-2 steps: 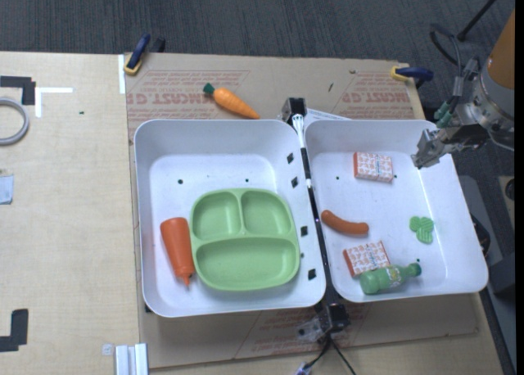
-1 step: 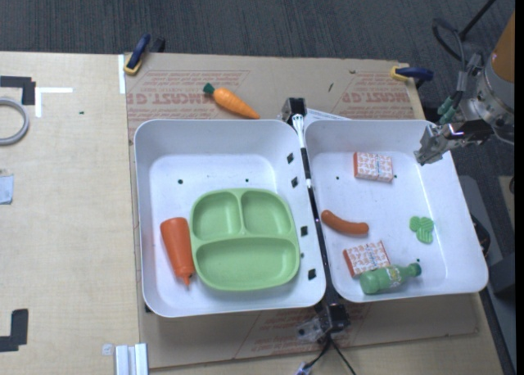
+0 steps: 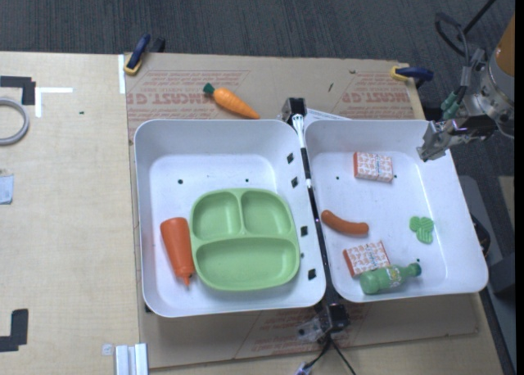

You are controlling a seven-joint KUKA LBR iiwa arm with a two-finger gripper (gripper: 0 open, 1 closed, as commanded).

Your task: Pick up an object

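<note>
A robot lab: clamped cardboard (image 3: pixel 270 91), white bins (image 3: pixel 151 226), toy food.

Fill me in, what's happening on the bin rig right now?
Pick attempt, nothing grabbed yet. The gripper sits at the right bin's far right rim, above no item. The sausage, two snack packs, green bottle and green clover lie untouched. Left bin: green plate, orange bottle.

Two bins (image 3: pixel 155 152), two carrots (image 3: pixel 232 101), two boxes (image 3: pixel 373 166)
</note>
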